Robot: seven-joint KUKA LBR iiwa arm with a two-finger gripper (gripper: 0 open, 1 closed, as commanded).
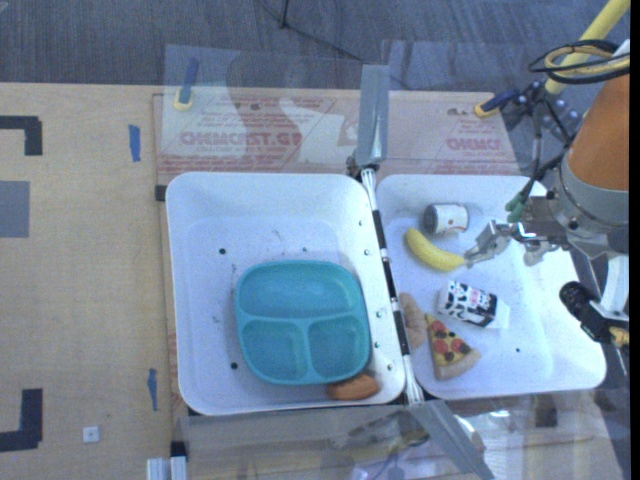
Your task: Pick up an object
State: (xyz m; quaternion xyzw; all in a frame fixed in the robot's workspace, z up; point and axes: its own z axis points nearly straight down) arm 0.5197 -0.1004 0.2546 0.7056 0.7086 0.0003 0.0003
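Two-finger metal gripper (497,240): being held open, grasping nothing, just right of the curved yellow plastic banana (433,251), which is lying in the right shallow white bin (560,353) below a small grey can (446,217).

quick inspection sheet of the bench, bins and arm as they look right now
surface: wooden bench bearing left bin and right bin.
job's things: banana, small can, black-and-white carton, pizza slice, bread stick in right bin.
clutter: teal divided tray and orange piece in left bin.
grippers: gripper beside the banana's right end, nothing seen between the fingers.
cables: yellow and black cables above the arm.
surroundings: grey carpet; blue tape on bench.
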